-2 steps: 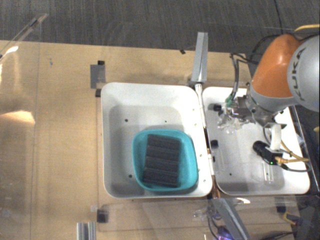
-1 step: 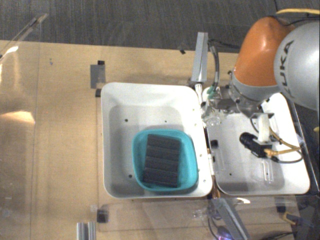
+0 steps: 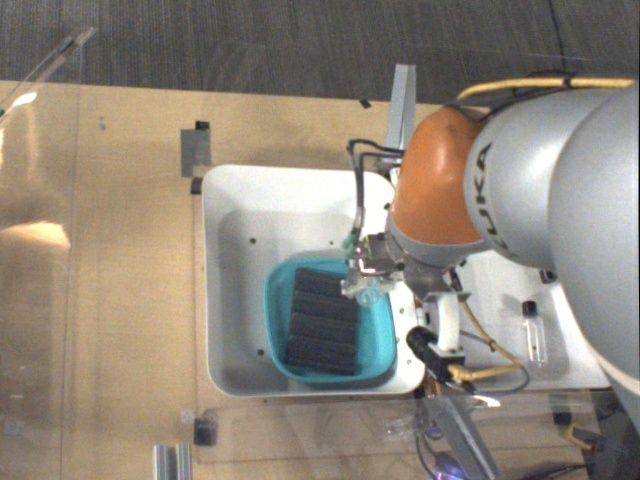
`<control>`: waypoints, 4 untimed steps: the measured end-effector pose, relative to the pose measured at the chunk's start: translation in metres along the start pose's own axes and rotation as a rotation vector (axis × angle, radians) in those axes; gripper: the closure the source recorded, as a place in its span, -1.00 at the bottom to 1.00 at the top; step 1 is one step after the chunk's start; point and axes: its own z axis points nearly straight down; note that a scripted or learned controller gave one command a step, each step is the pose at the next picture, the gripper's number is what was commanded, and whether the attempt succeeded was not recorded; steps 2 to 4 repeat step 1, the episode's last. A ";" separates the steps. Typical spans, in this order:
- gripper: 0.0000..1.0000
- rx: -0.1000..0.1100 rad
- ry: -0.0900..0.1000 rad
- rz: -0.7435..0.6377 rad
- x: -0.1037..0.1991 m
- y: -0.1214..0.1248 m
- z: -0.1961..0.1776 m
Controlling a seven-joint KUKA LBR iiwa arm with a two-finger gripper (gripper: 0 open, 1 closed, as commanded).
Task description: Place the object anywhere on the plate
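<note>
Two shallow white bins (image 3: 230, 258) sit side by side. One turquoise plastic plate (image 3: 278, 298) lies in the left bin at about five o'clock, bearing one dark ridged rectangular block (image 3: 322, 320). "KUKA" reads on the grey arm (image 3: 560, 188). The gripper (image 3: 362, 273) hangs at the block's one o'clock corner; I cannot tell its state.

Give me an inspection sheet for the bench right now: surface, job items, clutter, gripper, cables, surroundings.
Surface: wooden bench bearing a white bin; a second bin is mostly hidden under the arm.
Job's things: teal plate in the left bin, with a dark ridged block lying on it.
Clutter: small clear vial in the right bin.
Gripper: gripper above the plate's right edge; finger state unclear.
Cables: yellow cable below the wrist.
Surroundings: dark carpet beyond the bench.
</note>
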 end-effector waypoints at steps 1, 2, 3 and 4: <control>-1.00 0.000 0.000 0.001 0.000 0.000 0.000; -1.00 0.000 0.000 0.001 0.000 0.000 0.000; -1.00 0.000 0.000 0.001 0.000 0.000 0.000; -1.00 0.000 0.000 0.001 0.000 0.000 0.000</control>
